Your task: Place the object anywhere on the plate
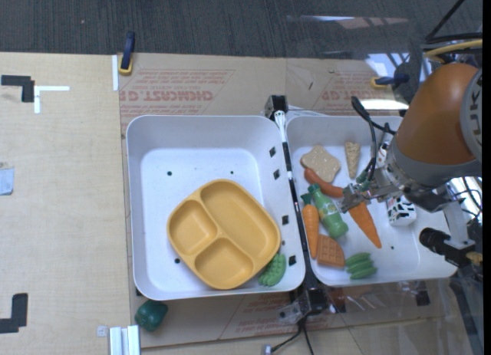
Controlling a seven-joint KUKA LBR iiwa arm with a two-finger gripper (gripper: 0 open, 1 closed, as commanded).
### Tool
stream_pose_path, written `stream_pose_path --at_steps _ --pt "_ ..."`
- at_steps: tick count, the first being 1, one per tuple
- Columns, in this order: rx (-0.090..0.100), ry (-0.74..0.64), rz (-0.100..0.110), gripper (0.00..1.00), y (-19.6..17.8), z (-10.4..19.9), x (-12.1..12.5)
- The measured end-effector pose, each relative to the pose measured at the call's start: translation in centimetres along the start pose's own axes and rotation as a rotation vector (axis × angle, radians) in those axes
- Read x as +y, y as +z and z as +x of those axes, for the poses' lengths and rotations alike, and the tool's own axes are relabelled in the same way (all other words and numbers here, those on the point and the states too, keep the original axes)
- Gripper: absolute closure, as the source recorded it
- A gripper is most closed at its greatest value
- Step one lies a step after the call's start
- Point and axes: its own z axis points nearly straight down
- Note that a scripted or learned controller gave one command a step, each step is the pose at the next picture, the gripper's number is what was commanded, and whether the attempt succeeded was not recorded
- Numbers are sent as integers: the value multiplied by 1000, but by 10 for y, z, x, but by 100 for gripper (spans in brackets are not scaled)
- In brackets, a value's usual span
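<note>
- Yellow plastic plate (222, 232) with three rounded compartments lies in the left bin (146, 192); its surface looks smooth and matte, and all three compartments are bare.
- White and shallow, both bins have rounded corners; the right bin (430, 265) holds the toy food.
- Green bumpy toy, maybe a pickle (274, 269), lies in the left bin, touching the lower right edge of the plate but not on it.
- In the right bin I see a tan bread slice (321, 164), a pale cracker-like stick (352, 157), a green bottle (328, 212), a thin orange carrot (311, 228), a square waffle (331, 252) with a grid texture, a ribbed green pod (360, 266) and a small white piece with black spots (400, 211).
- The gripper (359, 196) is low over the right bin, at the thick end of a bigger orange carrot (365, 222). If the fingers are open or closed, I cannot tell.
- Brown cardboard under the bins carries red printed letters (173, 94), seen upside down, so I cannot read them surely.
- Another dark green toy (151, 314) lies outside on the bench, below the left bin.
</note>
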Motion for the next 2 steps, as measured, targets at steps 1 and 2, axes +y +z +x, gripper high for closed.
stream_pose_path --at_steps 1,2 --pt "-2 -167 1 100 -43 -37 -2" --pt "-2 -167 1 0 -43 -37 -2"
